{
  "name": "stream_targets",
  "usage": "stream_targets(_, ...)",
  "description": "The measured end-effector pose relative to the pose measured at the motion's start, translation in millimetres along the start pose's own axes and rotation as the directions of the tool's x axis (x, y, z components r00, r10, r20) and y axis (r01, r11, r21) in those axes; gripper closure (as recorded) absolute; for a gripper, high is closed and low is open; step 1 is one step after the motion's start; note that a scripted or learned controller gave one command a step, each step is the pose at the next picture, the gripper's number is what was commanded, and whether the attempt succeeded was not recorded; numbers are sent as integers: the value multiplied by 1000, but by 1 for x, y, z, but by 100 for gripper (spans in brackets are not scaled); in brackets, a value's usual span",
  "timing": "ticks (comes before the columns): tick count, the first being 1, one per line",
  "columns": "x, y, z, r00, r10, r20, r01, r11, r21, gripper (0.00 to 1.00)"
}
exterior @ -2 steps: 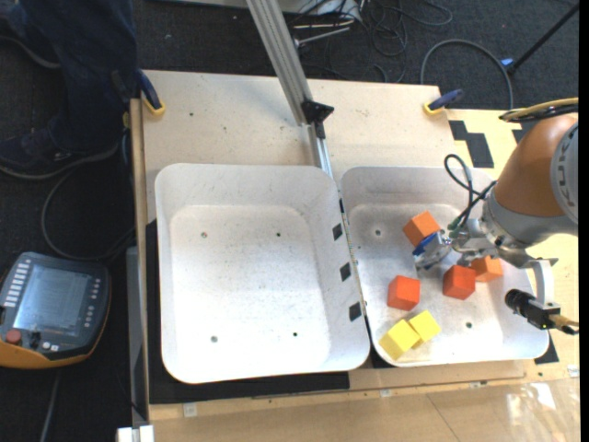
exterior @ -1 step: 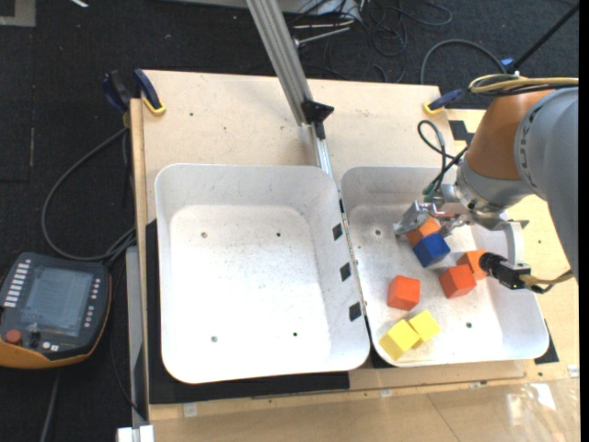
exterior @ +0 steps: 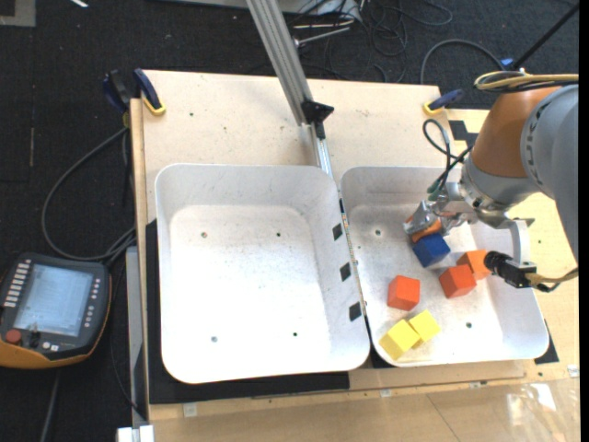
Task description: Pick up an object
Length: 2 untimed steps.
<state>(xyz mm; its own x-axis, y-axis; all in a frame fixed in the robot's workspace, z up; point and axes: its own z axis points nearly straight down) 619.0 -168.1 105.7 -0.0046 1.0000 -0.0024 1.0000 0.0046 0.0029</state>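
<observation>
- Camera view: gripper (exterior: 425, 226) is down in the right bin (exterior: 529, 334), right on top of the blue block (exterior: 432, 250).
- Can't tell if the fingers are wide or narrow.
- Orange blocks (exterior: 403, 293) and yellow ones (exterior: 409, 331) sit nearby.

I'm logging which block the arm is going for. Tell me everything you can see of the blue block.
The blue block is a small cube-like piece, plain matt blue, looking like painted wood or foam. It sits in the right bin, toward its upper middle, turned at a slant to the bin's walls. The claw is right at its upper edge, covering part of it, so contact cannot be judged. An orange block lies apart from it to the lower right, another below.
</observation>
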Motion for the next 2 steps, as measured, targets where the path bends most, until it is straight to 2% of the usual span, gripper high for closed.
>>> stream_targets(1,54,-31,-60,1000,-2,-5,2,1000,1,100)
stream_targets(2,121,-58,-92,1000,-4,-6,4,1000,3,100)
